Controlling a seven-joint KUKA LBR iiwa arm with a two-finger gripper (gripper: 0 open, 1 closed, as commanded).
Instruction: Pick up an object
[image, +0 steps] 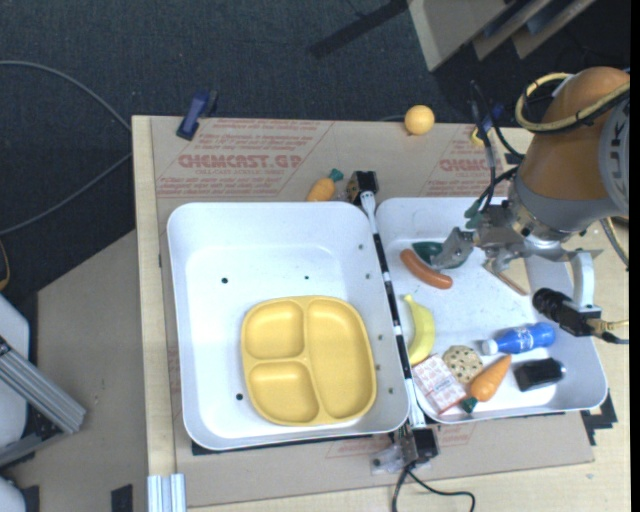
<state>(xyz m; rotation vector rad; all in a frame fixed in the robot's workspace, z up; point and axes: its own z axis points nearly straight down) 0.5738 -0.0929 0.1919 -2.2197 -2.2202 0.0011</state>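
reaching in from three o'clock, the grey arm (575, 150) with its orange band hangs its gripper (478, 248) over the upper part of the right bin (590, 395); whether the gripper grips anything i cannot tell. at nine o'clock of the gripper, just beside it, lies a sausage (427, 269) with a dark green piece (432, 250) at its twelve o'clock. toward six o'clock sit a banana (421, 329), cookie (461, 361), carrot (489, 377), blue bottle (519, 339), black block (538, 373) and red-and-white packet (438, 384). the left bin (200, 250) holds a yellow divided tray (308, 358).
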